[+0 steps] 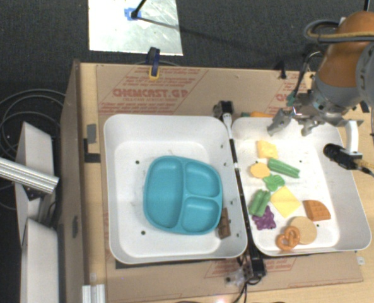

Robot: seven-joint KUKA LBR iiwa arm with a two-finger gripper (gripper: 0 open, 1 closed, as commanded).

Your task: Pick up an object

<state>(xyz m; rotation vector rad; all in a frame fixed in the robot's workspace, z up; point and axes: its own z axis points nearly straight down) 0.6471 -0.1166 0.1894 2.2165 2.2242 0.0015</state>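
Still pre-grasp: pincer (294, 122) hung fingers apart, nothing between, over right bin (347, 188) far corner; toy food (281, 168) clustered nearer, within reach.

I see the gripper (294, 122) hanging over the far end of the right bin (354, 210), its fingers (277, 124) spread and holding nothing. Below it lie toy foods: a yellow chunk (267, 149), a green bean (282, 167), a pretzel (288, 238). A blue divided plate (182, 194) sits in the left bin (127, 169).
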